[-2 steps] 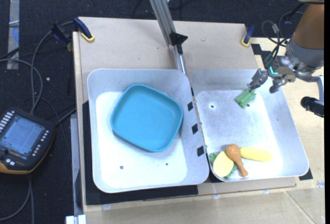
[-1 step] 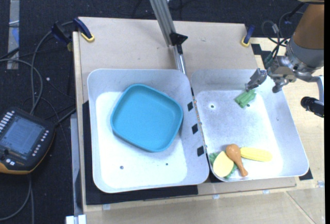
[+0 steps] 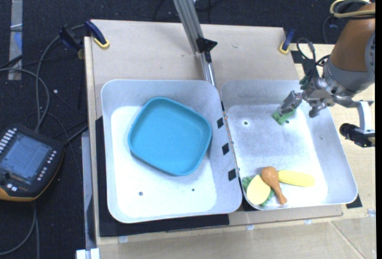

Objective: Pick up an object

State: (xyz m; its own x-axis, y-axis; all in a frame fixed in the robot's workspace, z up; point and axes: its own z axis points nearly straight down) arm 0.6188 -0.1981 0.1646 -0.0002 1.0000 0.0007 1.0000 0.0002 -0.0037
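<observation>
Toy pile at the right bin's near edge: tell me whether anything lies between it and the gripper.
Nothing visible does. The gripper hangs over the right bin's far part, and bare white floor separates it from the toy pile. The blue plate sits apart in the left bin.

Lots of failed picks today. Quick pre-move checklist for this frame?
1. Pincer over the right bin: ok.
2. Green object at its tip, actually gripped: cannot tell.
3. Other targets free: yellow pieces and orange drumstick-shaped toy lie in the bin's near corner, apart from the arm: ok.
4. Blue plate sits in the left bin, out of the way: ok.
5. Pieces crowd the bin wall, awkward grasp: not ok.
</observation>
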